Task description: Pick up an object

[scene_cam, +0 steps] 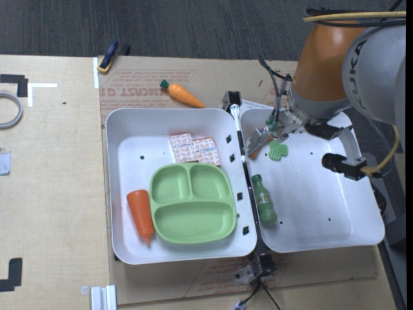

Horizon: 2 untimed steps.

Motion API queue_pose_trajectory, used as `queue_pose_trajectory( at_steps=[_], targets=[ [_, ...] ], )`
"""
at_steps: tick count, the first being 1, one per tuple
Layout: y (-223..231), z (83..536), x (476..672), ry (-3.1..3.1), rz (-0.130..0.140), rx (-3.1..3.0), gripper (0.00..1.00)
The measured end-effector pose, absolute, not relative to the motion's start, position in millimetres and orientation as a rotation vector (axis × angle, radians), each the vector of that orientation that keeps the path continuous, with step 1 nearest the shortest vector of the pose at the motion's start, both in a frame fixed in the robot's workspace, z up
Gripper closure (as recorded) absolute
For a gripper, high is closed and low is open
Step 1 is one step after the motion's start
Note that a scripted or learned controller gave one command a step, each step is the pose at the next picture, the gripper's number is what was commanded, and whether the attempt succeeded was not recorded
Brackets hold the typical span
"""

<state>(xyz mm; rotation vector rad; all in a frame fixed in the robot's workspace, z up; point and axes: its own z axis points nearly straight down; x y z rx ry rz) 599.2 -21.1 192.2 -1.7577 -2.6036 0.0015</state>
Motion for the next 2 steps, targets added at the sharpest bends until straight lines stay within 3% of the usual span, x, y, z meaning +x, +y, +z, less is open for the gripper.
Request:
queue_pose_trajectory(
  at_steps=[2],
  targets=[
    [-21.1, 192.2, 599.2, -2.604, 0.001, -1.758, 0.00]
  ],
)
